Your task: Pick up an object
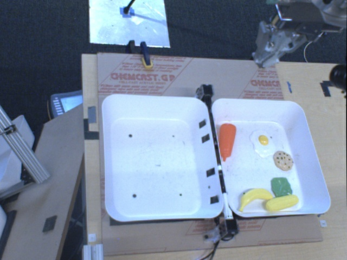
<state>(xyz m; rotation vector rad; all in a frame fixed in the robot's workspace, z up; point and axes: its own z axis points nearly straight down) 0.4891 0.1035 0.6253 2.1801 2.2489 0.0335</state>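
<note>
Orange plastic carrot lies by the right white bin's left wall; grey gripper hangs beyond the desk's far edge, its grip unreadable. Descending there risks striking that wall.

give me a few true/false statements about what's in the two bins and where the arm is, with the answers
1. The carrot lies in the right bin, near the divider between the bins. True.
2. The fried egg sits in the left bin. False: it lies in the right bin, right of the carrot.
3. The gripper is down inside the right bin, touching the cookie. False: it hangs above the bench beyond the bins' far edge, away from the cookie.
4. The banana lies near the right bin's front edge, beside a yellow piece. True.
5. The green piece lies between the cookie and the yellow piece. True.
</note>
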